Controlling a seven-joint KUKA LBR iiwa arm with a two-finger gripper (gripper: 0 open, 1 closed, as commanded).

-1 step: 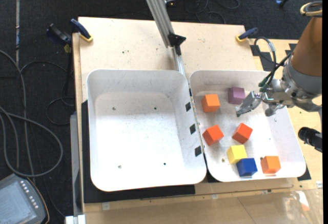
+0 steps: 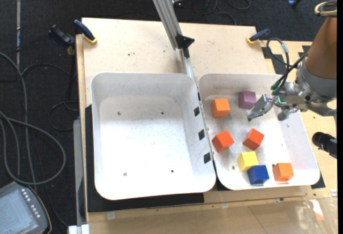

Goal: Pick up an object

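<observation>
Reaching in from the right, the arm (image 2: 327, 56) is seen above the right bin (image 2: 308, 144), with the gripper (image 2: 270, 110) held over that bin's upper part. Two fingers are seen spread apart, one (image 2: 259, 108) pointing left toward the purple cube (image 2: 247, 99) and the other (image 2: 283, 114) set further right; nothing is seen between them, so the gripper is taken as open and holding nothing. The left finger tip lies just beside the purple cube's lower right corner; whether it touches cannot be told.

Seven cubes are found in the right bin. An orange cube (image 2: 220, 107) lies left of the purple one, near the divider. Lower down, a red-orange cube (image 2: 222, 141) and a second red-orange cube (image 2: 253, 138) are placed side by side but apart. Along the near edge, a yellow cube (image 2: 247, 160) is seen touching a blue cube (image 2: 258, 174), and another orange cube (image 2: 283, 172) lies just to the right of them.

The left bin (image 2: 102, 136) is set beside the right one on the table (image 2: 139, 45).
</observation>
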